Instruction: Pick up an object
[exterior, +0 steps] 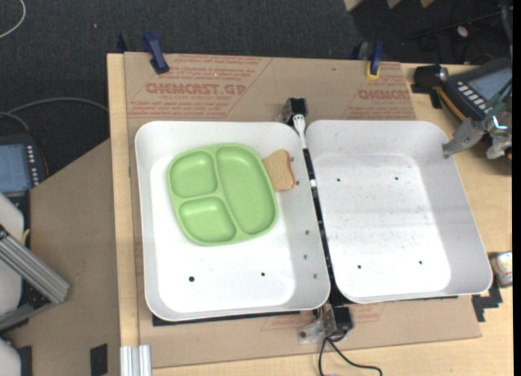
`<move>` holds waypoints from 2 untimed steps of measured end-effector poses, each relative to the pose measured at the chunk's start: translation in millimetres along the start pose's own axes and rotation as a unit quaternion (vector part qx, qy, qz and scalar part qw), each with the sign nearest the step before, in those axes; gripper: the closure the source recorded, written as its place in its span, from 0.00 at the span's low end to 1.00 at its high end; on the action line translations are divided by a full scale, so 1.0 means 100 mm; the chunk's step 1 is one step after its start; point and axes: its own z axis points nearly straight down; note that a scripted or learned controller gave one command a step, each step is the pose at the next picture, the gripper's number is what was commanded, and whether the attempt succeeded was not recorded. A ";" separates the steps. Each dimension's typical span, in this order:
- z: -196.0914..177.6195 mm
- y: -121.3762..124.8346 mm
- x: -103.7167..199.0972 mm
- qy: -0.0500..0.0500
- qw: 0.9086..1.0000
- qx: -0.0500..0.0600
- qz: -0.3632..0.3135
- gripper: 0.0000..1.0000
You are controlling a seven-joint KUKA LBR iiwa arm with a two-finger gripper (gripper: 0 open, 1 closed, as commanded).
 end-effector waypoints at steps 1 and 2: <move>-2.29 0.11 0.03 -0.005 1.000 -0.011 -0.001 0.00; -2.60 -0.44 0.55 0.000 1.000 -0.003 -0.002 0.00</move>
